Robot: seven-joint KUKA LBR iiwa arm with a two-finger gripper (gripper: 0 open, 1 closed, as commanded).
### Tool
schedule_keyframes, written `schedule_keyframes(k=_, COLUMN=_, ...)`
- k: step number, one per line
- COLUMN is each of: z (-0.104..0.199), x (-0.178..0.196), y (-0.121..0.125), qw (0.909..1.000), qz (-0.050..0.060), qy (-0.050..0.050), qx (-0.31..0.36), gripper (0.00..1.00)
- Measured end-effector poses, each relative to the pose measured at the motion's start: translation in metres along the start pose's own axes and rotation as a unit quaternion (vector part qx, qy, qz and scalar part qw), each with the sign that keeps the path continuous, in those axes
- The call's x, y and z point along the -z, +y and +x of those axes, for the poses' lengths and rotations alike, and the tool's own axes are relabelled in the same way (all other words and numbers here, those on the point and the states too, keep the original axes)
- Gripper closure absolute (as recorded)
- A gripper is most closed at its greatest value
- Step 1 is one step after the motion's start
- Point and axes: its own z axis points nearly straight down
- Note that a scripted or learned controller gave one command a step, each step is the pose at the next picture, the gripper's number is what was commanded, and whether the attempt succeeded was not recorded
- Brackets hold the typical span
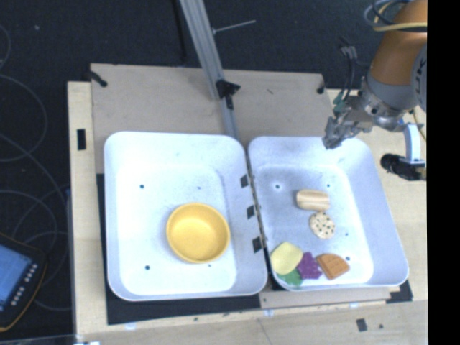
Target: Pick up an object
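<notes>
One yellow bowl [198, 231] left, five food pieces [313, 200] right; state of gripper [332, 141] unclear

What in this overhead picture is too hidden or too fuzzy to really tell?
- Gripper: small and dark above the right bin's far edge; its finger state is unreadable.
- Arm: cut off by the right edge of the camera view.
- Green piece: mostly covered by the yellow item and purple grapes.
- Cookie: dark specks too small to identify.
- Screen: cropped at the left edge.
</notes>
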Motion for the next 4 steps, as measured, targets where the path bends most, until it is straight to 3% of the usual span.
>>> schedule_keyframes(k=2, z=0.109, x=0.011, y=-0.038, qw=1.0000, qz=0.001, qy=0.002, qx=0.001, gripper=1.00)
schedule_keyframes(k=3, z=0.157, x=0.016, y=-0.070, qw=1.0000, qz=0.001, qy=0.001, qx=0.000, gripper=1.00)
schedule_keyframes(k=4, z=0.200, x=0.022, y=-0.085, qw=1.0000, qz=0.001, qy=0.001, qx=0.001, gripper=1.00)
